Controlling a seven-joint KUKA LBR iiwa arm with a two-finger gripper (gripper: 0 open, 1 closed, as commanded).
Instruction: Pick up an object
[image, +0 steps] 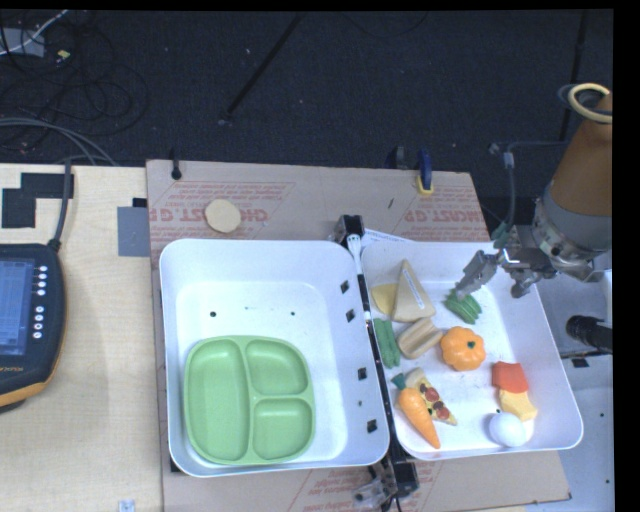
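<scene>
You have two white bins: the left bin (190, 262) holds one green divided tray (250, 400). The right bin (555, 375) holds about nine toy foods, among them one carrot (419, 416), one orange pumpkin (462, 348) and one white egg (510, 429). The gripper (497, 270) hangs over its upper right part, just beside a green piece (463, 305), with fingers spread and holding nothing.

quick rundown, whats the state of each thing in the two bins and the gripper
gripper: over the right bin's far side, fingers on a small green item
green divided plate: flat in the left bin
small pumpkin: upright in the right bin
carrot: lying flat, tip toward the near rim
pizza slice: lying against the carrot
white egg: resting in the near right corner
sandwich wedge: lying by the divider
</scene>
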